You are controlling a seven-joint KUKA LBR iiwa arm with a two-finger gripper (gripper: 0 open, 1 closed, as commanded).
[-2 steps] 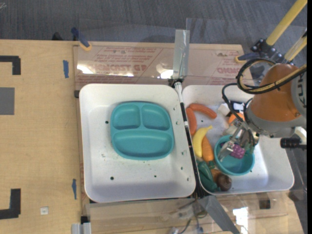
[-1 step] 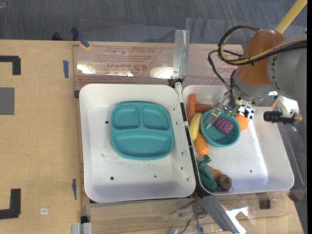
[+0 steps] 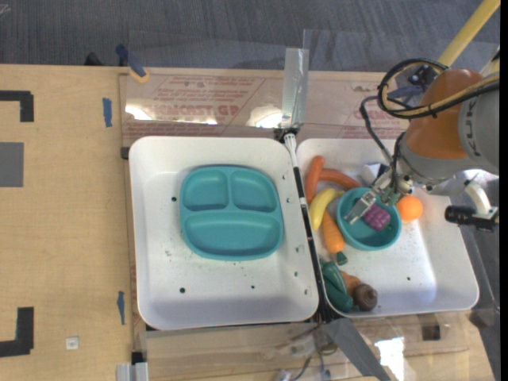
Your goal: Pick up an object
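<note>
Fingers (image 3: 367, 207) of mine hang low over the teal bowl (image 3: 367, 227) in the right bin (image 3: 444, 280), beside the purple block (image 3: 379, 217) inside it; whether they are spread or closed I cannot tell. I judge this the reach-in step; next I must settle around the block and close. Beyond lie an orange ball (image 3: 410, 208) and a banana (image 3: 319, 207)

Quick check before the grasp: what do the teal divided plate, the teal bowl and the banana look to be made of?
Divided plate: likely molded plastic, matte, one even teal colour with soft rounded ridges.
Bowl: probably the same plastic, smooth, even teal rim.
Banana: looks like a toy, plastic or rubber, uniform yellow with no spots; the material stays uncertain.
The gripper is over the bowl.
</note>
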